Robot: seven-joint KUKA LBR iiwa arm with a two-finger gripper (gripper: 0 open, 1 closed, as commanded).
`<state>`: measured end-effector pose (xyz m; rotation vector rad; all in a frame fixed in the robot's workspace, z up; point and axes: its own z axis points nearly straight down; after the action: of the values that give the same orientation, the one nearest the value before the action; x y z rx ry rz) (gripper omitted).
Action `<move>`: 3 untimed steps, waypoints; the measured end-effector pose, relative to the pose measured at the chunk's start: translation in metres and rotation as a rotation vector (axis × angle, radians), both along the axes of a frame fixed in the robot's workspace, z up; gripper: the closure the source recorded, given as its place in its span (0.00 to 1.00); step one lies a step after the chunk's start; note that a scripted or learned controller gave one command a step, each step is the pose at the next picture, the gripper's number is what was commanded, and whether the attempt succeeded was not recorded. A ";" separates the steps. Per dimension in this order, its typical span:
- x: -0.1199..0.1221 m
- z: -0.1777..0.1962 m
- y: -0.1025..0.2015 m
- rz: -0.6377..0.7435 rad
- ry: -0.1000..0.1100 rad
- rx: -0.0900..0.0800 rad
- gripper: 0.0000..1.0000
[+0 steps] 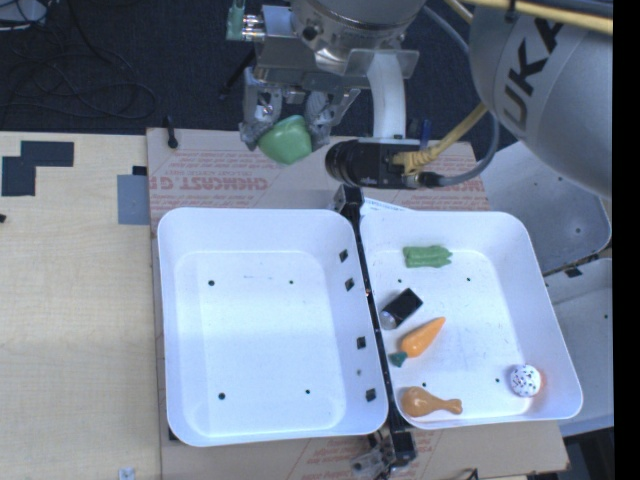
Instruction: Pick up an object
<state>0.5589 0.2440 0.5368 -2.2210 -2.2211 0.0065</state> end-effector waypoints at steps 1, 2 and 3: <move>0.032 -0.001 0.000 -0.001 0.000 0.000 1.00; -0.047 0.002 0.000 0.005 0.003 0.002 1.00; -0.064 0.000 -0.001 0.002 0.003 0.000 1.00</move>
<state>0.4951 0.2430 0.5372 -2.2175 -2.2221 0.0095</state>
